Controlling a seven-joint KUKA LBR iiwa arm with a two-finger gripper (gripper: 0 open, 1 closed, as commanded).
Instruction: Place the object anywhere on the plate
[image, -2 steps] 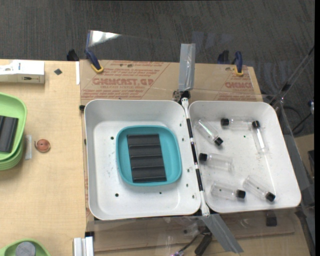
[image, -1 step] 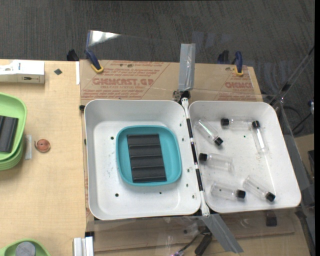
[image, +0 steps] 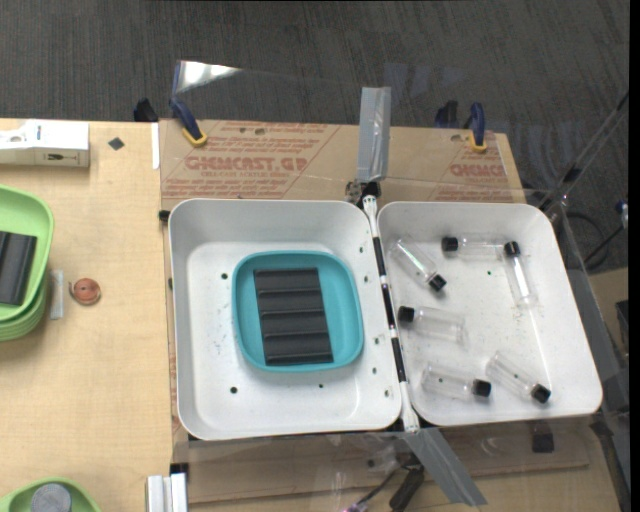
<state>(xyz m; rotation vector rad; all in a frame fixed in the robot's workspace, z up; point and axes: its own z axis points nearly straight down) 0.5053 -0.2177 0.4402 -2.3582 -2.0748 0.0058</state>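
Note:
A teal plate (image: 297, 312) with a black ridged insert (image: 292, 316) lies in the middle of the left white bin (image: 200, 390). The right white bin (image: 560, 300) holds several clear plastic tubes with black caps, all lying flat and scattered. One tube (image: 418, 265) lies near the divider at the upper left, another tube (image: 516, 272) near the upper right, and a third tube (image: 455, 382) near the front.
Brown cardboard (image: 260, 160) lies behind the bins, held by blue and orange clamps (image: 186, 125). A green tray (image: 25, 270), a small copper disc (image: 86, 291) and a white box (image: 45, 145) sit on the wooden bench at the left.

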